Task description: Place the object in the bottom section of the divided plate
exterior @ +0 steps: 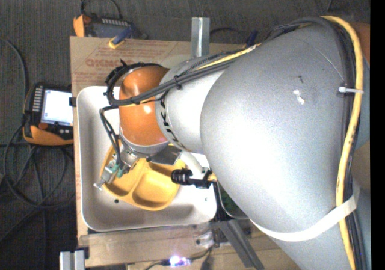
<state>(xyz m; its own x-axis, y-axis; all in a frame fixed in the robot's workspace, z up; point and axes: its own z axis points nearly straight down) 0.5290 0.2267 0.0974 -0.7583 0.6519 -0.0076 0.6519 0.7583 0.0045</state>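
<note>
In near left bin (90, 214): yellow divided plate (150, 187), glossy, curved ridges between sections, partly hidden under arm (271, 118). Above plate's left rim, gripper (111, 171), finger state impossible to tell; object not made out. Beyond bin, cardboard sheet (138, 55).

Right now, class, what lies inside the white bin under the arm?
A yellow divided plate rests in the white bin, with the end effector at its left edge. The arm covers the rest of the plate and bin, so any other contents stay hidden.
</note>
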